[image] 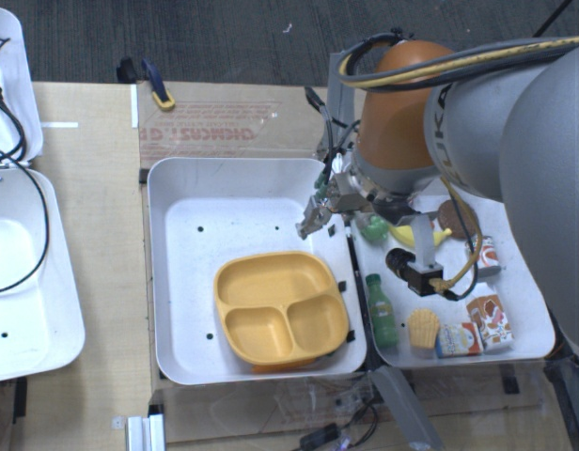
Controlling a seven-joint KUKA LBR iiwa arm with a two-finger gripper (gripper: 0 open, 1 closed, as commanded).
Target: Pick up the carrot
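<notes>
A wooden desk [92, 280] carries two shallow white bins side by side. The left bin [177, 252] holds a yellow divided tray [280, 308]; the right bin [529, 299] holds a green bottle [381, 313], a banana [426, 238] and small packets. The gripper [320, 216] hovers over the rim between the bins, seemingly carrying nothing; whether it is spread or closed I cannot tell. No carrot can be made out, perhaps hidden beneath the arm [515, 111]. The step looks like searching or approaching; next the carrot must be located before descending.

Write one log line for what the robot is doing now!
claw: above back right corner of left bin | carrot: not identified | yellow tray: in left bin | green bottle: in right bin
</notes>
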